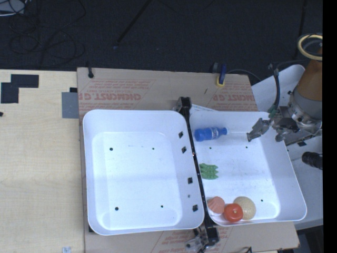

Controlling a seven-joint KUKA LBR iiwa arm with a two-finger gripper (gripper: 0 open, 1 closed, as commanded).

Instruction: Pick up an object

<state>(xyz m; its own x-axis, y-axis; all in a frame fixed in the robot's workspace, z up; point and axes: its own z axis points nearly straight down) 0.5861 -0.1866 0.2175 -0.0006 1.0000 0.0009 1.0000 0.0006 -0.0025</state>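
Two white bins sit side by side on the bench (37,157), on a sheet of printed cardboard (142,91). All the objects are in the right bin (287,191); the left bin (95,125) is next to it at 9 o'clock, the two rims touching along a black divider strip (190,157).

The arm (311,80) comes in from 3 o'clock, its orange band up near the frame edge and the grey wrist below it. It's tilted so the tool (271,129) points toward 9 o'clock and hangs over the right bin's upper right rim. Its two dark fingers are spread fairly wide, one finger (257,129) poking out over the bin floor, and there's nothing between them.

Stuff you could grab: a blue bottle (209,134) with a white cap lies on its side near the bin's 11 o'clock corner, cap end pointing toward 3 o'clock. It's at roughly 9 o'clock from the tool, near but clearly apart. A small green ridged thing (208,171) lies along the left wall, about mid-height. Down at the 6 o'clock edge three round items are bunched together: a pinkish-orange one (215,204), a red one (233,212) and a pale tan one (246,206), the red one touching both neighbours.
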